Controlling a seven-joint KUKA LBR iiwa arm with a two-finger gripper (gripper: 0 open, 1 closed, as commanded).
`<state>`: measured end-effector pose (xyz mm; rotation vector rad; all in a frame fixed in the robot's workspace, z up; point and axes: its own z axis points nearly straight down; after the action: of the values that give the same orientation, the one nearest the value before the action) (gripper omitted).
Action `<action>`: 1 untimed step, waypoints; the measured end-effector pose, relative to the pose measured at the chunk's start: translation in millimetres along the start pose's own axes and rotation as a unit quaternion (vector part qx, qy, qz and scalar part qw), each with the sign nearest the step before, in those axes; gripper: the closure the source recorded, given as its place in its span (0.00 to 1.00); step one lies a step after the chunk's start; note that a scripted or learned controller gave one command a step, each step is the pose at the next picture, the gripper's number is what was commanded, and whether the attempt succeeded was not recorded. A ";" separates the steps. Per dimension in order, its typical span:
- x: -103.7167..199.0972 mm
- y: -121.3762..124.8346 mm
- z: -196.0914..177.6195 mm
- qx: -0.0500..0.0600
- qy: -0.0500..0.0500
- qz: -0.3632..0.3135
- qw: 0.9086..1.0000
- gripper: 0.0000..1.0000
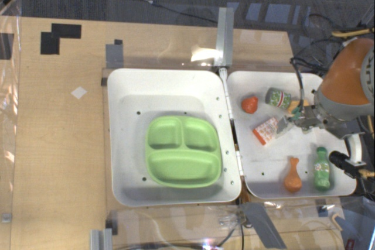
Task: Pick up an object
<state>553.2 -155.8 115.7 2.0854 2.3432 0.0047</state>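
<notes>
The right bin (258, 181) holds several small objects. A red round fruit (250, 104) lies near its left wall, and a green-and-white can (279, 99) lies on its side beside it. A red-and-white packet (266, 130) rests in the middle. An orange drumstick-shaped toy (293, 174) and a green bottle (321, 168) lie near the front. My gripper (295, 120) hangs low at the packet's right end, just below the can. The grey arm with its orange band (345, 76) comes in from the right.
The left bin (120, 126) contains a green divided plate (183, 151). A metal divider post (225, 38) stands behind the seam between the bins. Black cables (304, 55) loop near the right bin's far right corner.
</notes>
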 end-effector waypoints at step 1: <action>28.3 62.2 8.3 -0.015 -0.003 0.083 0.996 0.00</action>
<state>611.7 -120.5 107.7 2.2547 2.1465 0.0332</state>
